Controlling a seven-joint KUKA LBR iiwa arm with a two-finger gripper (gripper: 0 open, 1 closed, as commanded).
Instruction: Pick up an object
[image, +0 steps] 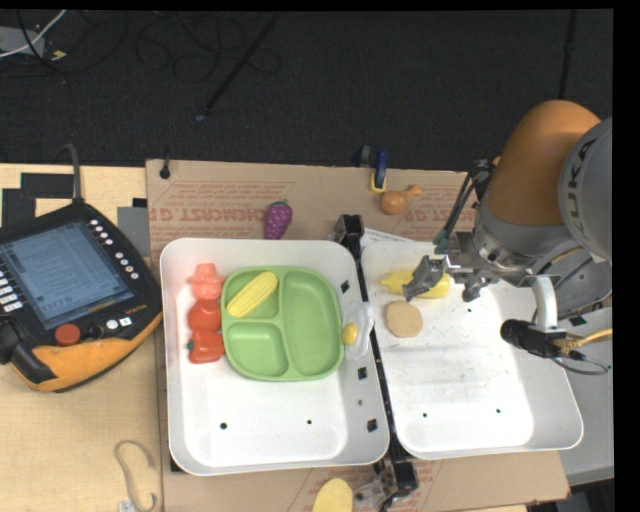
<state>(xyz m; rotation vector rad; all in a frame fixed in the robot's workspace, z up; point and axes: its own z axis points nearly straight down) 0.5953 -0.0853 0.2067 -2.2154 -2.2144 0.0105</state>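
Note:
My gripper (446, 283) hangs low over the far left part of the right bin (490, 400), fingers spread open. A yellow object (432, 288) lies in the bin right under it, against the left finger (424, 274); it is not lifted. A round tan disc (404, 320) lies just in front of the yellow piece, apart from the fingers. In the left bin (260, 430) sits a green divided plate (300, 330) bearing a yellow corn cob (250, 292).
A red and pink toy (205, 315) lies left of the plate, and a small yellow piece (350, 335) at its right rim. Outside the bins are purple grapes (278, 218), an orange-brown fruit (398, 200), a yellow fruit (333, 495) and a control pendant (70, 290).

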